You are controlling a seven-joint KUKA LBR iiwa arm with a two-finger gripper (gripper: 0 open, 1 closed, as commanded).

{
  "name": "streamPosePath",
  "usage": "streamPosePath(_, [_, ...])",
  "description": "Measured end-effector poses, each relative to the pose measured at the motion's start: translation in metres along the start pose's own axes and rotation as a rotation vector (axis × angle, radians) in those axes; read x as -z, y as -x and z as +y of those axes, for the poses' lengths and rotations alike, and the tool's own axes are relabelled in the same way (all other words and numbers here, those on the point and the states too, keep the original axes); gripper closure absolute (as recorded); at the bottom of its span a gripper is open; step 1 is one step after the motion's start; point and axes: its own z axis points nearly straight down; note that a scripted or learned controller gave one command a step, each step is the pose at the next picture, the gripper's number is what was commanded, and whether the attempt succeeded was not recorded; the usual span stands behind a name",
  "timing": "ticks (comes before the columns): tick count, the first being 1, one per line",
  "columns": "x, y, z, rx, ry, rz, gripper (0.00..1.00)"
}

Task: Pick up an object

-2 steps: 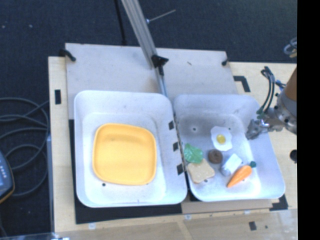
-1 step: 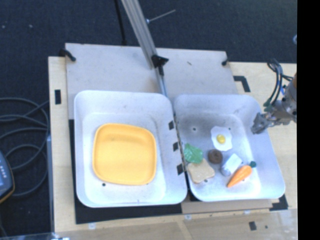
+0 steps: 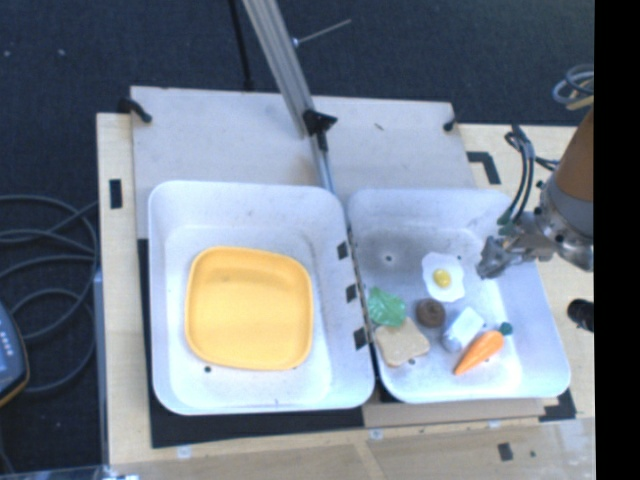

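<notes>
I have the gripper low over the right bin, near its right wall; I cannot tell how it is set. The nearest object is the fried egg toy, just to its left and slightly toward the front. The carrot lies farther forward, long axis slanting. I judge the egg the shortest reach.

The arm is cut off at the right edge, and the pincer's grip is too small to tell.
</notes>
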Motion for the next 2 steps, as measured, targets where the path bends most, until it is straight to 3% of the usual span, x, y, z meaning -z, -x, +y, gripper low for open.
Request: streamPosePath(2, [-0.01,-0.094,-0.013,0.001,0.0,0.001,1.0])
